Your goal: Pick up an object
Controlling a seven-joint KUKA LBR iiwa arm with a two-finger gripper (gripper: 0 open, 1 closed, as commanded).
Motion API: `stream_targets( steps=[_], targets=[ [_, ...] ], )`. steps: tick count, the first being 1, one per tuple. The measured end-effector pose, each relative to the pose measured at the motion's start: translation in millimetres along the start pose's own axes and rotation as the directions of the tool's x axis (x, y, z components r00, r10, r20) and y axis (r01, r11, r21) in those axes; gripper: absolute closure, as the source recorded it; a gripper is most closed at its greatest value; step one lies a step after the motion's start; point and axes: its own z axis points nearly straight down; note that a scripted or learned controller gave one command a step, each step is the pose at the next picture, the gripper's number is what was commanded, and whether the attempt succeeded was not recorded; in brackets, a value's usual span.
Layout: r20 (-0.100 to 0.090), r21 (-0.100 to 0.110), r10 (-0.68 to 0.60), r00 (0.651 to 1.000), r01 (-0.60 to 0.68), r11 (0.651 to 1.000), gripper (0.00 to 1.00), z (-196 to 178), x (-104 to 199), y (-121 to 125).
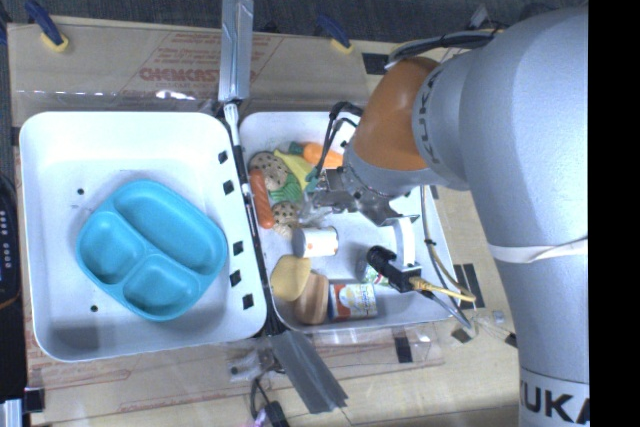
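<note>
The right bin (432, 307) holds a heap of small things. At its far left lie a round cookie (268, 168), an orange sausage-shaped toy (262, 199), a yellow banana toy (295, 165) and a dotted brown biscuit (288, 212). A white cylinder (321, 241) rests in the middle. Nearer the front sit a pale yellow bun (289, 275), a brown bread piece (313, 298) and a labelled can (353, 300). My gripper (318, 198) reaches down into the heap, just above the white cylinder and beside the biscuit. I see nothing clearly between its fingers.
The left bin (50, 155) carries a blue divided plate (150, 247). A metal divider strip (236, 45) runs between the bins. My grey arm with its orange band (395, 120) covers the right bin's far right side.
</note>
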Motion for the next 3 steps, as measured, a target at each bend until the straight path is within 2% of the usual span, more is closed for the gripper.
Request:
stream_targets(
  steps=[1,2,3],
  targets=[
    [0.0,0.0,0.001,1.0,-0.001,1.0,0.0,0.2,-0.1,-0.2],
    [0.003,-0.005,0.101,0.995,-0.101,0.995,0.0,6.1,8.5,2.7],
    [0.002,-0.011,0.11,0.994,-0.11,0.994,0.0,5.9,-13.9,-33.0]
  ],
)
